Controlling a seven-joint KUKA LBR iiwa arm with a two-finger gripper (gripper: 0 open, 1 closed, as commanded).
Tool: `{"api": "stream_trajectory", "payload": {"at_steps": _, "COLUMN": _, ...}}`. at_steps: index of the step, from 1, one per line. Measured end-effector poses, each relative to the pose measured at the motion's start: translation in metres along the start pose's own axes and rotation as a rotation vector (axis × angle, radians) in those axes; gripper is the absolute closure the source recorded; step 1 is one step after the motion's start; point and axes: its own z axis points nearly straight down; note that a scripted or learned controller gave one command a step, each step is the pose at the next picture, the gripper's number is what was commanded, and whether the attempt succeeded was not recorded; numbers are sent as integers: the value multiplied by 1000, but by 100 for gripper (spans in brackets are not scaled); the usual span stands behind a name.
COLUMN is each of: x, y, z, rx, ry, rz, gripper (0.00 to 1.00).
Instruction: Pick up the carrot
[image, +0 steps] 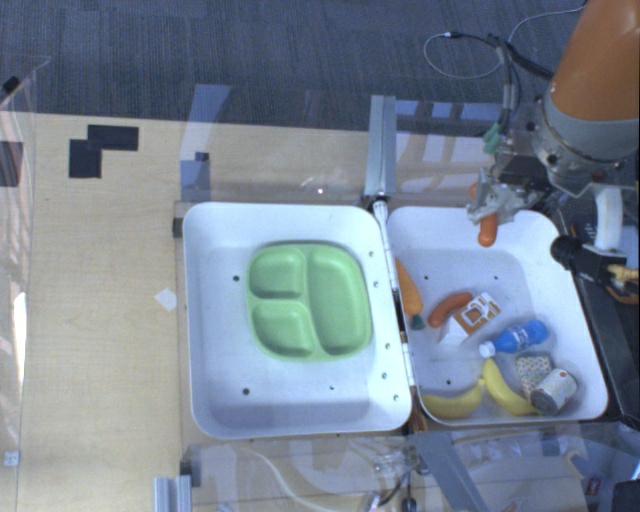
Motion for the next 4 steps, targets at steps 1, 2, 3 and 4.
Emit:
{"api": "stream_trajectory", "payload": {"at_steps": 1, "x": 24, "y": -73, "z": 153, "rx": 5, "ry": 0, "rz": -62, "gripper": 100}}
{"api": "stream_trajectory", "payload": {"at_steps": 2, "x": 54, "y": -48, "z": 183, "rx": 3, "ry": 2, "rz": -476, "gripper": 100}}
{"api": "stream_trajectory", "payload": {"at_steps": 3, "x": 54, "y": -46, "z": 172, "rx": -2, "ry": 2, "rz": -476, "gripper": 100}}
{"api": "stream_trajectory", "payload": {"at_steps": 4, "x": 55, "y": -44, "z": 161, "rx": -8, "ry": 2, "rz": -476, "gripper": 100}}
